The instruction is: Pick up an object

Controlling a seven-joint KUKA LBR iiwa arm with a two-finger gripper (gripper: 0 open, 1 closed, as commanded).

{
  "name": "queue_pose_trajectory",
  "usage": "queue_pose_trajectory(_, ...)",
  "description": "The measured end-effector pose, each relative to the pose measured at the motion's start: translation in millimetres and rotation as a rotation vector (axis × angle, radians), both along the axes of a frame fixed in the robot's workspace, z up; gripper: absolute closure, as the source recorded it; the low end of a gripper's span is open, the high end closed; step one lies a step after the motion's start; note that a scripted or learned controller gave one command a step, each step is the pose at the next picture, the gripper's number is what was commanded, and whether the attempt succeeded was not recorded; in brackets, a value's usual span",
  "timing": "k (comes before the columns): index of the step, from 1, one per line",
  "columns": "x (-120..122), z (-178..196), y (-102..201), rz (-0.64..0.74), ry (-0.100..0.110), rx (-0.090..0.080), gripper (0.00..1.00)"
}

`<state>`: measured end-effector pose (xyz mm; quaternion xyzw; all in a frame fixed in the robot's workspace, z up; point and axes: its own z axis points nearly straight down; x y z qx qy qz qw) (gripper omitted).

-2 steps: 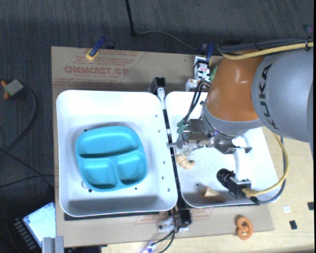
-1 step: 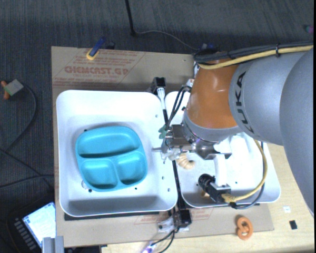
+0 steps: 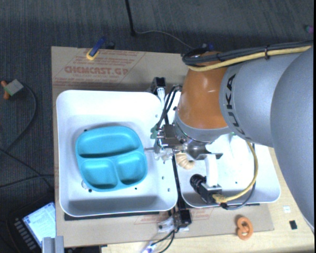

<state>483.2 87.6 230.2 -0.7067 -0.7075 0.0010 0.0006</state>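
The tool point(image 3: 185, 161) hangs low over the seam between the two bins, its state impossible to tell under the wrist. A tan object point(image 3: 186, 163) shows just beneath it. The blue tray point(image 3: 111, 157) lies in the left bin point(image 3: 73, 104), apart. An orange ring point(image 3: 244, 227) rests on the surface point(image 3: 95, 70).

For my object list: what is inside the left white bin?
The left white bin holds one blue divided tray with three compartments. Whether anything lies beneath the tray cannot be seen, because the tray covers that part of the floor.

Even, bright overhead light, soft shadows inside the left bin point(image 3: 68, 109), and mild blur throughout.
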Motion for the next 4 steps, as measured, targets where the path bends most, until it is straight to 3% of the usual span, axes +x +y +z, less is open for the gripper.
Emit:
queue_pose_trajectory(1, 0.8, 15.8, -64.7, -0.002, -0.002, -0.001, 1.00)
queue_pose_trajectory(2, 0.1, 0.4, -22.0, -0.001, 0.000, 0.000, 1.00)
queue_pose_trajectory(3, 0.0, 2.3, -11.8, 0.000, 0.000, 0.000, 1.00)
queue_pose_trajectory(4, 0.0, 2.2, -11.9, 0.000, 0.000, 0.000, 0.00)
